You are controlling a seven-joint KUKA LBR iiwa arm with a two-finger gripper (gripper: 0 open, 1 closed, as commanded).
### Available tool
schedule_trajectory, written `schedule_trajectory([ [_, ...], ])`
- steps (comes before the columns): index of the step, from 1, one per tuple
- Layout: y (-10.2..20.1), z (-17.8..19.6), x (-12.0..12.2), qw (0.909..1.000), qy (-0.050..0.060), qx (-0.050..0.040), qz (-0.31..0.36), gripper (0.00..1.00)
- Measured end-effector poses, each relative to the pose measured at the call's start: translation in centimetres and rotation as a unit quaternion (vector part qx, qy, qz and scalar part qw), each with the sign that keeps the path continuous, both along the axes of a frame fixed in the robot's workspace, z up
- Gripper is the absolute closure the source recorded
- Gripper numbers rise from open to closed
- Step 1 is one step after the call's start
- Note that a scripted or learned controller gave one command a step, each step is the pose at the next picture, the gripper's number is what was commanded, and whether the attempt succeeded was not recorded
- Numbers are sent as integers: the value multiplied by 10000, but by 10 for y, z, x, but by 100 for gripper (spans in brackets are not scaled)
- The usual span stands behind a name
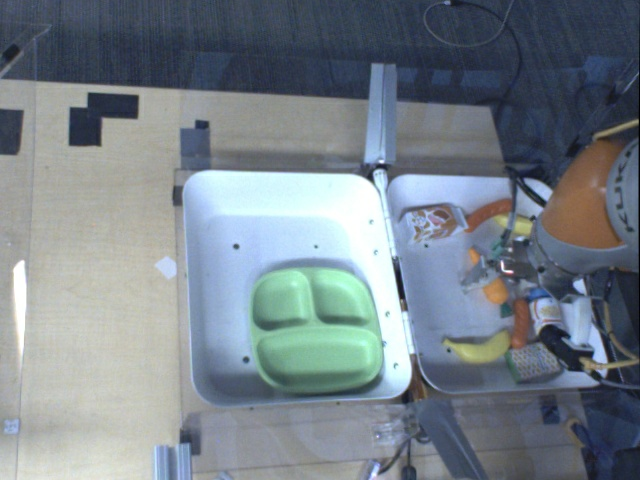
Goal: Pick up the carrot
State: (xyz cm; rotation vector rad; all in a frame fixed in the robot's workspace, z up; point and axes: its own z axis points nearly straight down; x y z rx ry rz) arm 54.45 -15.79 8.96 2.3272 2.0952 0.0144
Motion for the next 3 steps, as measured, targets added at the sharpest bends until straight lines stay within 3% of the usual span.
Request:
schedule_trajectory([
  [1, 2, 12, 3, 10000, -33, 1, 16, 100],
  [2, 55, 95, 3, 9984, 39, 8, -570, 100],
  [3, 56, 106, 5, 9986, 17, 6, -537, 100],
])
